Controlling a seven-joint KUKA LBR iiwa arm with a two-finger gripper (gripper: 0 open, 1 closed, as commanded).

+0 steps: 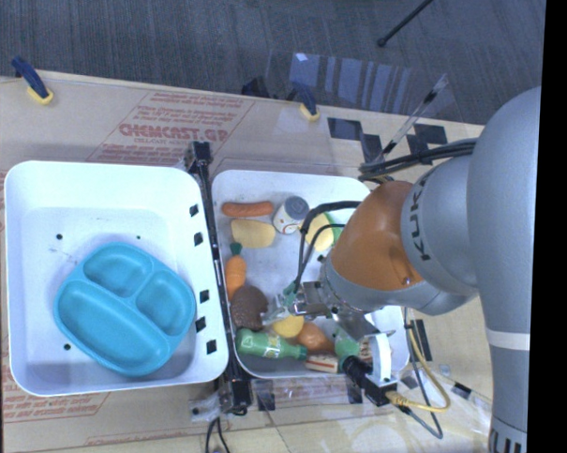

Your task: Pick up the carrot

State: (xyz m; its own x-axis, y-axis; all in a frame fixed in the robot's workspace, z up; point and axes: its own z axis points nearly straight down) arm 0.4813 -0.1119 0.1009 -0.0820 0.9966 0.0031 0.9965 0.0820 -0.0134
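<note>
- the carrot [235, 272] lies in the right bin [267, 184], close to that bin's left wall, orange with a small green top pointing to the far side.
- just near of the carrot sits a dark brown rounded item [248, 306], touching or almost touching it.
- the pincer [294, 306] is low over the near part of the right bin, right of the brown item and well apart from the carrot; whether it is wide or narrow cannot be told, as the wrist hides it.
- under and around the pincer lies a cluster of toy food: a yellow piece [289, 325], an orange-brown piece [313, 338] and a green bottle-like item [271, 345] along the near wall.
- at the far end of the right bin lie a sausage [249, 210], a pale yellow piece [253, 234] and a small white cup [291, 215].
- the left bin [41, 187] holds a blue divided plate [125, 306].
- both bins stand on a brown-covered desk [129, 120].
</note>
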